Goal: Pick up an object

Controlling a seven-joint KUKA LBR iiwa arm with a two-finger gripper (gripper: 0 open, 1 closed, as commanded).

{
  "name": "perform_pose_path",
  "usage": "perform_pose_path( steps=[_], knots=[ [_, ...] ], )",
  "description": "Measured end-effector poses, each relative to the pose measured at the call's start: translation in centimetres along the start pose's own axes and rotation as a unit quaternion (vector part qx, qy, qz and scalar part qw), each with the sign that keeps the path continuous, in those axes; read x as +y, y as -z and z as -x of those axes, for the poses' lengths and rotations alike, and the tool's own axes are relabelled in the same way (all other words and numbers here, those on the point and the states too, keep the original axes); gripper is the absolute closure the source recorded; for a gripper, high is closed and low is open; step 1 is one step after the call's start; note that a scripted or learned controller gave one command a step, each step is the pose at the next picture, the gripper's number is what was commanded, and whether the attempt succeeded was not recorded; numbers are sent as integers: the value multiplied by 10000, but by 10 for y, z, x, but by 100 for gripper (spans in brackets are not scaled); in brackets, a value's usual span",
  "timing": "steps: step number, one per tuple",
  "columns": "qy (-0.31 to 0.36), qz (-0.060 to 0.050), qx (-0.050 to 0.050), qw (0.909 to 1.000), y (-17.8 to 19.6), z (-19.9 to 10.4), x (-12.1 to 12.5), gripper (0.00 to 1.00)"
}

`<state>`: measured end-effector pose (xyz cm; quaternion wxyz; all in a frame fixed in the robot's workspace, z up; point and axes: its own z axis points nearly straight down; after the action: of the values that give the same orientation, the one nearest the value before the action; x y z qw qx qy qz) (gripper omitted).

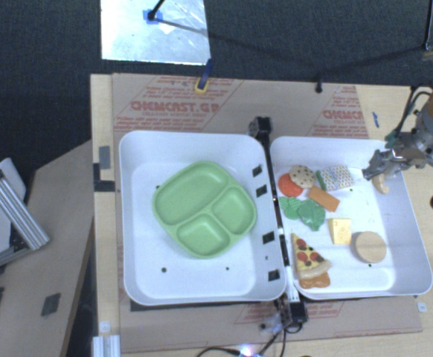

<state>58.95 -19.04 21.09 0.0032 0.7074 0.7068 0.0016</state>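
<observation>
Two white bins [201,143], cardboard [175,103] printed "CHEMCAST GP"

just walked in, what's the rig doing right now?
The arm's pincer sits at the upper right rim of the right bin, with a small tan piece just under it; whether it grips that piece isn't clear. The toy food lies in that bin: pizza slice, cheese square, round wooden disc, green leafy piece. The left bin has a green divided plate.
</observation>
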Motion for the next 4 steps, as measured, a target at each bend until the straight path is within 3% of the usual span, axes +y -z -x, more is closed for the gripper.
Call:
perform_pose_path(
  steps=[1,4],
  knots=[
    [22,-11,6,10000,15,0,1,100],
    [54,-16,19,10000,21,-151,59,100]
  ],
)
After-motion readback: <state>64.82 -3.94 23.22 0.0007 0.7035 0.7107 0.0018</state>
